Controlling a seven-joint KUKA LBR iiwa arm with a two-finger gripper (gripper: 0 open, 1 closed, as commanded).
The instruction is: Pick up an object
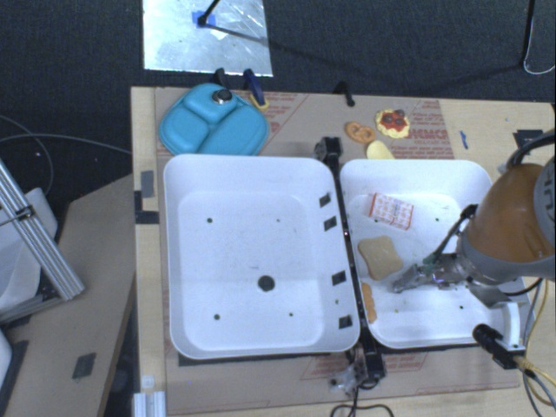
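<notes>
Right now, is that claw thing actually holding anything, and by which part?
Nothing shows between its fingers. The gripper hovers in the right bin, just beside the tan bread slice, not gripping it.

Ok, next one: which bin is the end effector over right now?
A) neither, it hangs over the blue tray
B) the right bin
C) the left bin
B: the end effector sits low over the right bin, beside the tan toast-like piece, reaching in from the right.
</notes>
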